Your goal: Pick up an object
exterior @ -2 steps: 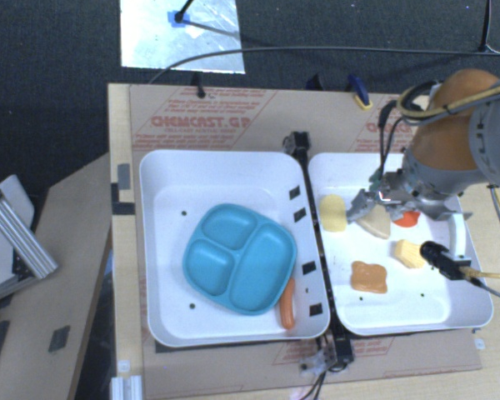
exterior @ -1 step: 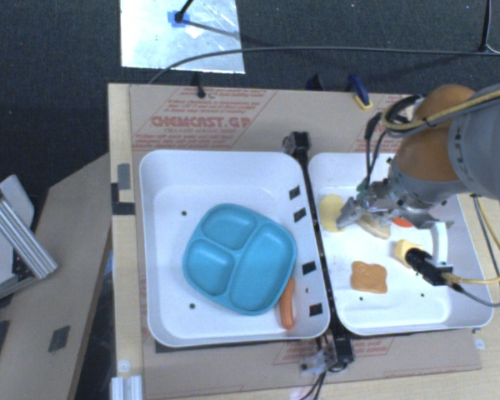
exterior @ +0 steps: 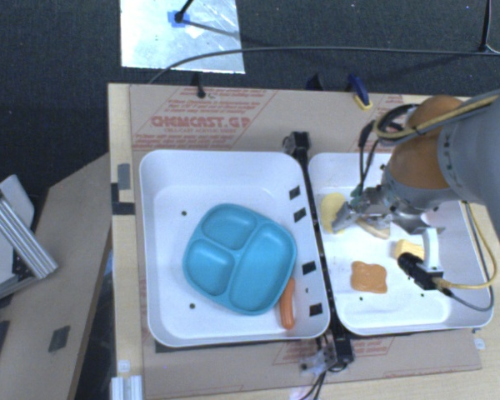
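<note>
My gripper (exterior: 347,217) is low in the right bin (exterior: 400,317), near its left side. It hangs just right of a pale yellow curved piece (exterior: 329,210) and above a beige flat piece (exterior: 375,228). An orange lump (exterior: 369,277) lies on the bin floor below the gripper. A small yellow block (exterior: 408,248) rests to its right, close to the arm's black cable fitting. Nothing is visibly held.
The left bin (exterior: 171,182) holds a blue divided plate (exterior: 240,258) and an orange sausage-shaped toy (exterior: 287,303) by its right wall. The grey arm (exterior: 462,152) and its cables cover the right bin's far right part. A black divider rail (exterior: 310,223) runs between the bins.
</note>
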